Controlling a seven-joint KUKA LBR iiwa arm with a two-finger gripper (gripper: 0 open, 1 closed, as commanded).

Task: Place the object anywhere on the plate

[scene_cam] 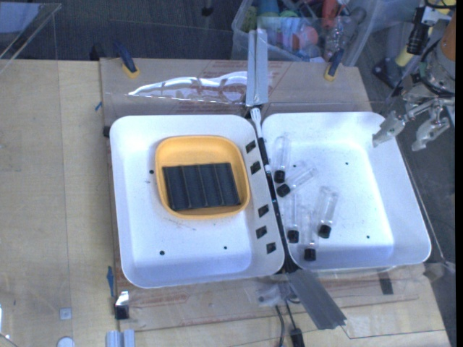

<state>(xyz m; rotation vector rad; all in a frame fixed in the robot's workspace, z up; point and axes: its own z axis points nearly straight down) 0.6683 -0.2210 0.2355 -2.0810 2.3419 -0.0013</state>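
- the tool (414,125) hangs at the far right corner of the right bin (376,157), over its outer rim; its fingers stand spread apart and nothing sits between them.
- the task's things, several clear vials with black caps (323,212), lie loose on the floor of that same bin, all to the tool's left and nearer the camera, toward the divider.
- the closest vial to the tool looks like the one with its cap toward the near edge; its long axis runs roughly near-to-far, slightly tilted.
- another vial (279,154) lies against the divider, farther left of the tool; two more cluster between them.
- the plate (168,150), yellow with a dark ribbed insert (200,186), sits in the left bin (130,215), well beyond the vials from the tool.
- judgement: the coming move is a reach left and toward the camera, with the fingers turned across the vial's long axis; the carry then goes on leftward over the divider.
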